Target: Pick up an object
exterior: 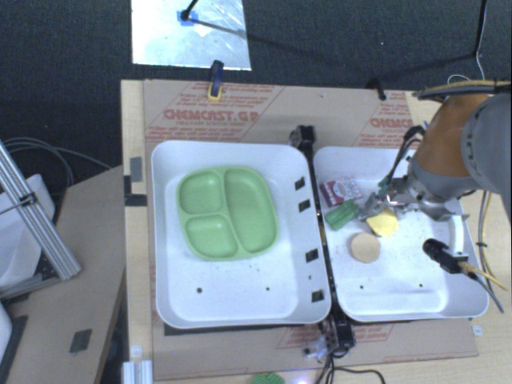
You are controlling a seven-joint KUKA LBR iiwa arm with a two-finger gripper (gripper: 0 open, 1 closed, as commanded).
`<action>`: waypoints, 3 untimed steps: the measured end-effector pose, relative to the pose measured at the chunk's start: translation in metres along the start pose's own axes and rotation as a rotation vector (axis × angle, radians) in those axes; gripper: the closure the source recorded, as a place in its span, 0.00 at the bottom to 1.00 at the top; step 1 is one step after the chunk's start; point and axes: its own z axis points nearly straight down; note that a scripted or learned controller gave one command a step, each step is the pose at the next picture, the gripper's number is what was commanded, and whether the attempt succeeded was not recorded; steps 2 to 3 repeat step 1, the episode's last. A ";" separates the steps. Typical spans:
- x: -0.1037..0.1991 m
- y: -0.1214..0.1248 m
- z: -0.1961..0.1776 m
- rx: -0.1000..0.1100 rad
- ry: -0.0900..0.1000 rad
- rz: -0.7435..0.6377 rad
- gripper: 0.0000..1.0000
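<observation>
Nearest you in the right white bin [400,298] sits a round tan disc [366,248], then a yellow lump [383,225] right under the gripper [381,205]. Can't tell how its fingers stand. A green block [342,214] sits beside it; the green divided plate [226,212] fills the left bin [232,294].

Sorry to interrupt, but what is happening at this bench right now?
The robot arm reaches in from the right, its gripper low over the right bin, just above a yellow object and beside a green object. A tan disc lies nearby. Nothing is visibly lifted. The left bin holds a green divided tray.
</observation>
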 end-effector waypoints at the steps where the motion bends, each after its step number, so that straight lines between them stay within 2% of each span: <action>1: 0.056 0.002 -0.104 -0.012 0.000 -0.003 1.00; 3: 0.056 0.002 -0.104 -0.012 0.000 -0.003 1.00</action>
